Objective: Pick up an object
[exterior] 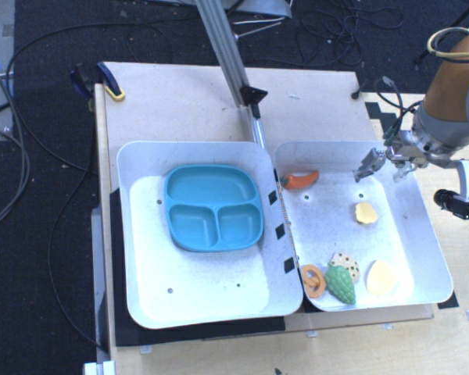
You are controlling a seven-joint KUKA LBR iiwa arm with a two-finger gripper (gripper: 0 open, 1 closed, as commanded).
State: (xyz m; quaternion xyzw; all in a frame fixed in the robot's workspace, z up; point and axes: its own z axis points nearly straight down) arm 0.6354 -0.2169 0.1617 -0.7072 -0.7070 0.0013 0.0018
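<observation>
My gripper (384,166) hangs over the far right part of the right bin (422,217), its two fingers spread open with nothing between them. Below it, toward the near side, a small yellow piece (366,213) lies on the bin floor. An orange carrot-like piece (300,180) rests at the bin's far left edge. Along the near edge sit an orange pretzel (313,280), a green textured piece (341,284) with a speckled cookie (345,262) behind it, and a pale yellow round piece (381,277).
The left bin (141,233) bears a blue divided plate (215,208). A slanted metal pole (223,41) runs from the top down to the gap between the bins. The arm's grey and orange wrist (449,92) stands at the right edge.
</observation>
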